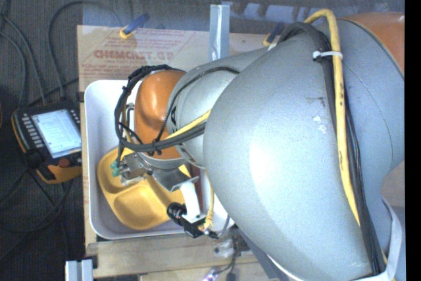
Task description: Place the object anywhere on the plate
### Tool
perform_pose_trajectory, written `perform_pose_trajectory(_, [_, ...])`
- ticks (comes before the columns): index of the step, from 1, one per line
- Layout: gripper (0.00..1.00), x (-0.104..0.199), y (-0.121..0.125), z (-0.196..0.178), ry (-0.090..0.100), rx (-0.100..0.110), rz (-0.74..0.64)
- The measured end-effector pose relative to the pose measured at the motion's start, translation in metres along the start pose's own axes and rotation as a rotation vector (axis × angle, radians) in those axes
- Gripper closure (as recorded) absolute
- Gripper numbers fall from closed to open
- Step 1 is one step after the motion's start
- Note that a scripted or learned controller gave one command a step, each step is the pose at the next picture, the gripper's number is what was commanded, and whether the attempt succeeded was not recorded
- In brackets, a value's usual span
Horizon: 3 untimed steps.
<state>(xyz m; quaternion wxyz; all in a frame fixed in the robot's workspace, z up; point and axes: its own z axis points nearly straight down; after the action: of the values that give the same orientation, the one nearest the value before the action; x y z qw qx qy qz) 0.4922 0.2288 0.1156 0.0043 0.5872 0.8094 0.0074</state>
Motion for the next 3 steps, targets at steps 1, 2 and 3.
perform_pose_trajectory(1, [1.00, -0.018, -0.015, -0.029, -0.009, 0.021, 0.309])
perform_pose_trajectory(2, [1.00, -0.008, -0.003, 0.005, -0.002, -0.011, 0.493])
perform_pose_trajectory(3, [1.00, -0.069, -0.028, -0.021, -0.013, 0.020, 0.656])
